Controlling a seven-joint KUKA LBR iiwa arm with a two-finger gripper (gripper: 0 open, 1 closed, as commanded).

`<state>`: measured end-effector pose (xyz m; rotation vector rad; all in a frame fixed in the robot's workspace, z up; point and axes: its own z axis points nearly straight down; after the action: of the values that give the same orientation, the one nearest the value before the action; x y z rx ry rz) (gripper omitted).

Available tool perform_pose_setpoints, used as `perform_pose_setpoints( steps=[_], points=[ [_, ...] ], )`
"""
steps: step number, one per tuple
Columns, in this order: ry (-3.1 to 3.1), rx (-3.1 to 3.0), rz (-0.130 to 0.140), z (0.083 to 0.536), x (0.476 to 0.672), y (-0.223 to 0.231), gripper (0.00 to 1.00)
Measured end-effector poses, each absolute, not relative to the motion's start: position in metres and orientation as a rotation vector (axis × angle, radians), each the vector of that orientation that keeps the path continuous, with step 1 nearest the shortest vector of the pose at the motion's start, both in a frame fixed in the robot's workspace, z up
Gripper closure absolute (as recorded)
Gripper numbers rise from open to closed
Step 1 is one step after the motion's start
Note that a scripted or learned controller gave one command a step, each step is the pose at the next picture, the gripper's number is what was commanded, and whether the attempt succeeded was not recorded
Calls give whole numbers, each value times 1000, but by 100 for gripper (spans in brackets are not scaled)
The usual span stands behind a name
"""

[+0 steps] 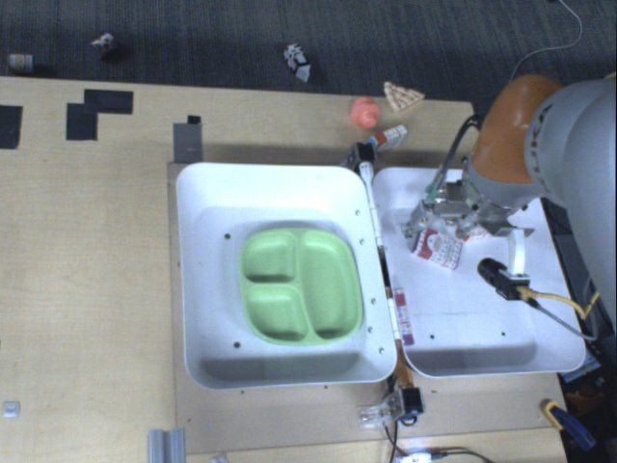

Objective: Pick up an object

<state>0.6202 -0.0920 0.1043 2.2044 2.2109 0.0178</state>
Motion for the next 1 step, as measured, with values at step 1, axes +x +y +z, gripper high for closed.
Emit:
perform_pose_setpoints(
  steps=[1],
  points=[
    [2210, 2200, 23, 116, 622, -91, 100]
  ],
)
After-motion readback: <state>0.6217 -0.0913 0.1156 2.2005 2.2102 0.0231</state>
